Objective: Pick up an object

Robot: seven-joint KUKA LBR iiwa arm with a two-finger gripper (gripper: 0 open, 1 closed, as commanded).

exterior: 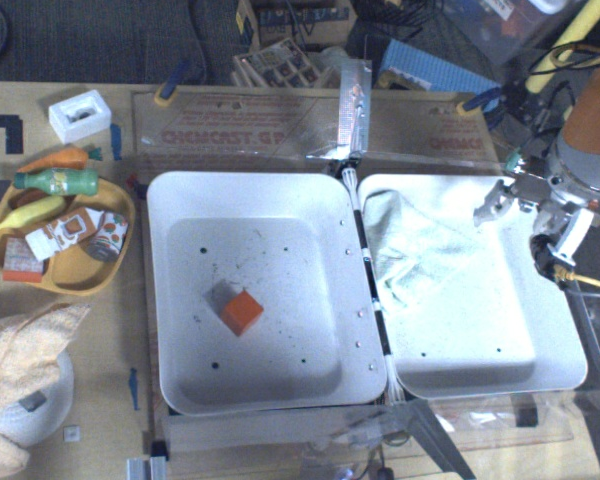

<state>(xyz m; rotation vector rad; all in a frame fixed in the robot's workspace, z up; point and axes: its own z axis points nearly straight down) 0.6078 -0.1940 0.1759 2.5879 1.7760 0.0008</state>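
Note:
An orange block (243,312) lies on the floor of the left bin (180,208), a little left of its middle, with a grey shadow beside it. A crumpled white and pale-green cloth (412,246) lies in the upper left part of the right bin (500,368). My gripper (496,204) hangs over the upper right part of the right bin, to the right of the cloth and apart from it. It is far from the orange block. Nothing shows in the gripper.
A wooden bowl (80,278) of toy food stands left of the bins, with a white box (80,115) behind it and a beige cloth (30,353) in front. A clear plastic wall (250,128) stands behind both bins. Cables and clutter lie beyond.

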